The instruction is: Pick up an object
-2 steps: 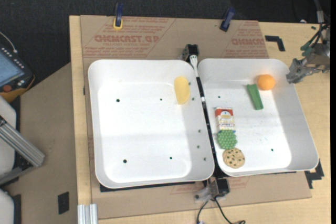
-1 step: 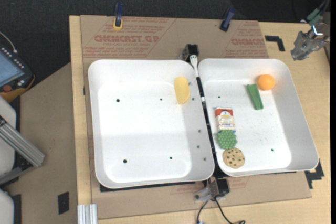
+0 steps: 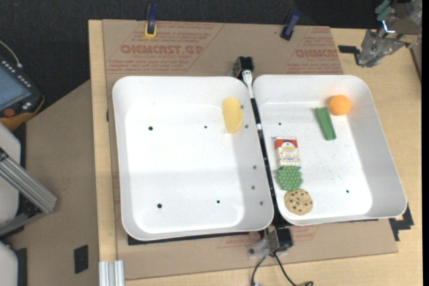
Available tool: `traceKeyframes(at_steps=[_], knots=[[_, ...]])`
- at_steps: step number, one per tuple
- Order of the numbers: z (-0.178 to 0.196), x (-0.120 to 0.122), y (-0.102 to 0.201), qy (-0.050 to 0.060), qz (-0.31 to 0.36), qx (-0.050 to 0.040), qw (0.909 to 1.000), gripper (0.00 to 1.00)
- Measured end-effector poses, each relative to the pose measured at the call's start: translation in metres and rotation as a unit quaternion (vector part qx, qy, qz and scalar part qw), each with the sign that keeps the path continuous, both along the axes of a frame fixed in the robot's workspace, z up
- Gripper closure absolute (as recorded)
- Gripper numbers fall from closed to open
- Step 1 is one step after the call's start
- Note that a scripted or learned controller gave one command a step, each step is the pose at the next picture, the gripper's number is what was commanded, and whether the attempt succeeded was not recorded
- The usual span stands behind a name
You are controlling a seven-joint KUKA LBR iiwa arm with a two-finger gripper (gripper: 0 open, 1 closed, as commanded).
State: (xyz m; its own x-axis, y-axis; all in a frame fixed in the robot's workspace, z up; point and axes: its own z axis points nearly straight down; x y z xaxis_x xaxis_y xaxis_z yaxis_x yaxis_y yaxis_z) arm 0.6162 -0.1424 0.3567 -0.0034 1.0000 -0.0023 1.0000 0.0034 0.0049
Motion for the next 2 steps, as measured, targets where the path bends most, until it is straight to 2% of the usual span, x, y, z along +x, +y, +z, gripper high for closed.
traceKeyframes(at_steps=[1, 2], knots=[[-0.007, 0.028, 0.019, 0.0, 0.0, 0.0003, 1.0, 1.0], [0.019, 0.052, 0.042, -0.001, 0.0, 0.0001, 1.0, 1.0]])
